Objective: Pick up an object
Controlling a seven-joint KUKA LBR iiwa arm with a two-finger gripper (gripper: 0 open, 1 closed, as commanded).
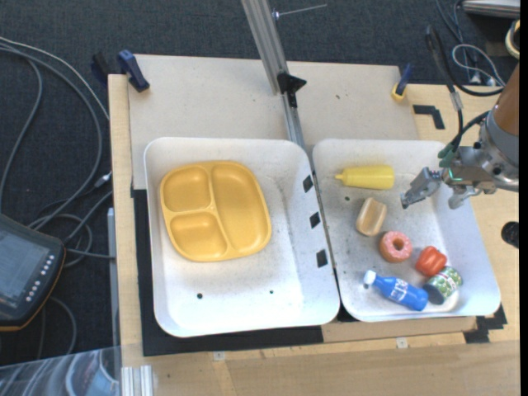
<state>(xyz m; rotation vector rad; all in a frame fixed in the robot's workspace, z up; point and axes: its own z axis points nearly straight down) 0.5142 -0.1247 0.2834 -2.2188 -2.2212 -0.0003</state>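
1. The left bin point(165, 304) holds a yellow divided plate point(215, 211), lying flat in its upper-left part.
2. In the right bin point(483, 254), a yellow mustard bottle point(366, 176) lies on its side near the top.
3. Below it sit a tan bread piece point(371, 216), then a pink donut point(396, 246).
4. Along the lower edge lie a blue bottle point(399, 291), a red pepper point(431, 261) and a green can point(444, 284).
5. The gripper point(437, 190) hangs over the right bin's upper-right part, fingers spread, nothing between them.
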